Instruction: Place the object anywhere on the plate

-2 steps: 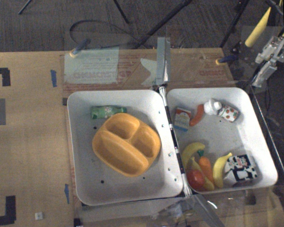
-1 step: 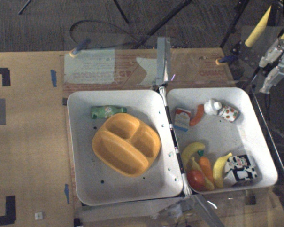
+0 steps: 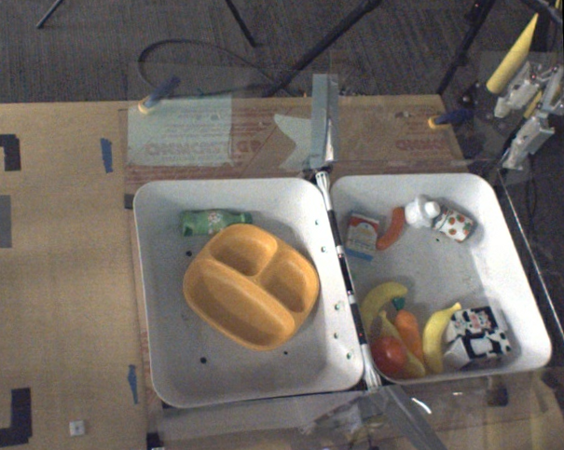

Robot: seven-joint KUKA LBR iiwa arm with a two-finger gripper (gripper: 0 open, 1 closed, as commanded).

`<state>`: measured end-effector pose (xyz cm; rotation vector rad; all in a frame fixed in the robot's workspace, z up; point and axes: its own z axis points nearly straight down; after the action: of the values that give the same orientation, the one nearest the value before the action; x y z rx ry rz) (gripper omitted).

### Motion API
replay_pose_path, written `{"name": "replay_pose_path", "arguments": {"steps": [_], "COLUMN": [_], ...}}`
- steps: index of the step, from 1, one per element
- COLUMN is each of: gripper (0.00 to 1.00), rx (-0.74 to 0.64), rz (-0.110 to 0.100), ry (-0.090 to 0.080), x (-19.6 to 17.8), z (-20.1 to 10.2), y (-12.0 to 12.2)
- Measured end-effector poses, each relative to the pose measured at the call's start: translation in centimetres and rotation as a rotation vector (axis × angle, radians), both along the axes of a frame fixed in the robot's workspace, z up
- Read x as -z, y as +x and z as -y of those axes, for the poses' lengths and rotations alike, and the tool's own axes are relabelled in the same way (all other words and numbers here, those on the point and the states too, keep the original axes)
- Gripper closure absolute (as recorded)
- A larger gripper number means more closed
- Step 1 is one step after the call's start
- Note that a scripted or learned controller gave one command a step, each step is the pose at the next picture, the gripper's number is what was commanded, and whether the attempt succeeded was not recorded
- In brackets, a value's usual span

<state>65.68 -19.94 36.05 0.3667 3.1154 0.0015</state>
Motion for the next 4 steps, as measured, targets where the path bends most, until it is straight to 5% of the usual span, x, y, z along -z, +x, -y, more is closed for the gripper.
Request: {"name": "replay_pose_path", "arguments": {"steps": [1, 3, 4], "gripper": [0.0, 0.0, 0.0], "rx": [-0.168, -0.247, -0.393], "rz": [-0.005, -0.005, 0.002], "ry": [0.002, 0.001, -0.001], "x": [5.7, 7.0, 3.6], "z": [2.3, 2.1, -1.6], "y": [0.5, 0.4, 1.2]}}
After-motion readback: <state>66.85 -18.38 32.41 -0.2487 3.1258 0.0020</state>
